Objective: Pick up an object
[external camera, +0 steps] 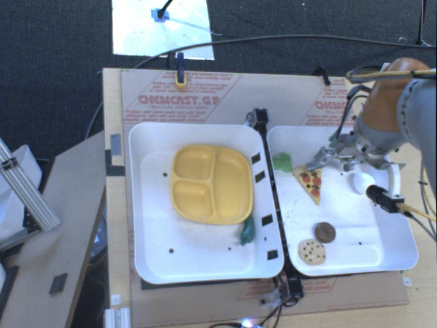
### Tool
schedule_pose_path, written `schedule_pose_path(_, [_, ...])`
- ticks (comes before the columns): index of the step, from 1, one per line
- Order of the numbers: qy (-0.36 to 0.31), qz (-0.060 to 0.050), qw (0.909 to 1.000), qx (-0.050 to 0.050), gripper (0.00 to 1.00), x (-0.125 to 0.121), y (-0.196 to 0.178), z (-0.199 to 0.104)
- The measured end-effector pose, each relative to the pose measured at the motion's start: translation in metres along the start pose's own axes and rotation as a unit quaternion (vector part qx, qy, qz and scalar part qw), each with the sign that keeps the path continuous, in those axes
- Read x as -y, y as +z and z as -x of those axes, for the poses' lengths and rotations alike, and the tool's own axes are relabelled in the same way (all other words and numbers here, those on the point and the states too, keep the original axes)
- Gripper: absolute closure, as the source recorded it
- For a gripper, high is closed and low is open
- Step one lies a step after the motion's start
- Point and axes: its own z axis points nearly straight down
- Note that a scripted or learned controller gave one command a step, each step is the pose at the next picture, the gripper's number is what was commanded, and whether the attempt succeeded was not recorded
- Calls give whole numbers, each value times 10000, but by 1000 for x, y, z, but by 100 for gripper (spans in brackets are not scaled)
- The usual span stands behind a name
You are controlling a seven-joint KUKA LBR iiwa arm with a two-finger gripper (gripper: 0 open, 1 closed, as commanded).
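Pretty clearly a robotics lab, not anybody's kitchen. The bench (205,91) is a board printed with "CHEMCAST GP", sitting on dark carpet (54,39), with a blue-handled clamp (180,70) at its far edge. Black cables (287,41) trail over the floor behind the bench, and a white sheet (160,19) lies on the carpet beyond it. Left of the bench there's a piece of aluminium framing (27,193). On the bench, two white bins (205,268) hold toy food.

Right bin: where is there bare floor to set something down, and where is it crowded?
In the right bin, bare floor lies along the near right, beyond the brown disc and the cookie. The far part is crowded: green piece, pizza slice, white object and the gripper sit close together.
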Motion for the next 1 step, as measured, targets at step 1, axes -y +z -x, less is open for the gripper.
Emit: schedule_pose_path(1, [-13,45,10000,-2,100,-4,-17,-1])
